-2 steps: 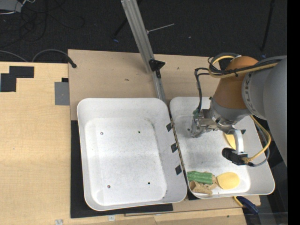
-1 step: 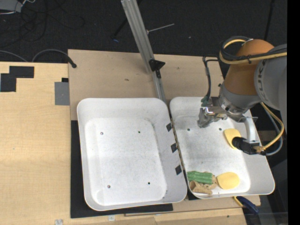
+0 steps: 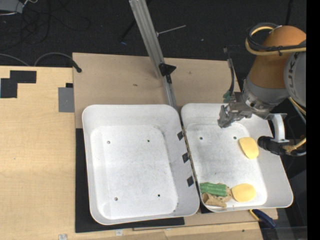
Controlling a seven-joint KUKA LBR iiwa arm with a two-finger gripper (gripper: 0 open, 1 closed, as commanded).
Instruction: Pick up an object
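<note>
Here the tabletop [image 3: 35, 149] is pale wood-grain board at nine o'clock, with a plainer tan panel behind it and a black mat under two shallow white bins. The left bin [image 3: 100, 119] sits at the centre; the right bin [image 3: 280, 196] touches it along a seam with small black clips. Beyond the boards, at twelve o'clock, the floor is dark and strewn with cables, and a grey aluminium rail [image 3: 150, 44] slants down toward the seam between the bins.

The arm [image 3: 272, 69] enters at three o'clock, its orange band above the wrist. The pincer [image 3: 227, 118] hangs over the far part of the right bin, nothing visibly between its tips; whether it is released or clenched cannot be told.

In the right bin a yellow oval object [image 3: 248, 147] lies at four o'clock from the pincer, apart from it. At the bin's six o'clock edge a green object [image 3: 214, 188], a tan object [image 3: 217, 200] and a second yellow object [image 3: 243, 192] cluster together, touching.
</note>
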